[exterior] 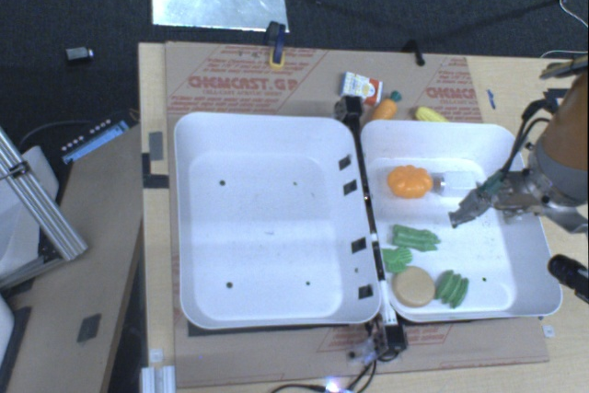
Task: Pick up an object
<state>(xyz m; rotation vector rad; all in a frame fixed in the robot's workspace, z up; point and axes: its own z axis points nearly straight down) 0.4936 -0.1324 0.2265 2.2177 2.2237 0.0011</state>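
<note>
Gripper point(463, 211): dark two-finger tool on the grey arm point(561, 163), hanging over the middle of the right bin point(525, 235); nothing is seen between its tips, and the view is too coarse to tell how the tips stand.

Nearest candidate: orange round toy point(409, 181), to the gripper's left near the bin's far wall, apart from the tips.

Further candidates: green leafy piece point(415, 237), second green piece point(398, 259), tan disc point(414, 286) and green ridged piece point(452, 288), gathered in the near half, loosely spaced so each can be approached singly.

Left bin point(267, 216): white and shallow.

Desk point(239, 78): cardboard-covered; a small carton point(360, 86), orange item point(386, 108) and yellow item point(429, 115) lie behind the bins.

Judgement: approach stage, grasp not yet made.
</note>
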